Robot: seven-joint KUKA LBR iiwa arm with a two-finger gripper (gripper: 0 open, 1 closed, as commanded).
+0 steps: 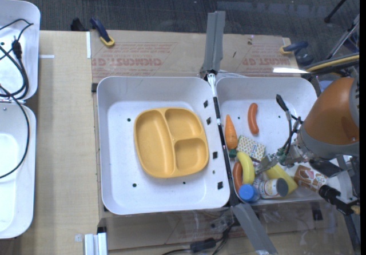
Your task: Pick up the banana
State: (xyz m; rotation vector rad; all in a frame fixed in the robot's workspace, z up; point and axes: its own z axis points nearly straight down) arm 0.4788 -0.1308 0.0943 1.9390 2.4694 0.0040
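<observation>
banana (246,167) lying in right bin (302,84), not lifted | hand (266,163) low just beside it | grip state: cannot tell | grasp and lift remain

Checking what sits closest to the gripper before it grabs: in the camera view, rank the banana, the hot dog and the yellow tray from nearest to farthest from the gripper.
Measured from the gripper:
1. Banana, just to its left in the right bin.
2. Hot dog, further back in the same bin.
3. Yellow tray, over in the left bin.
</observation>
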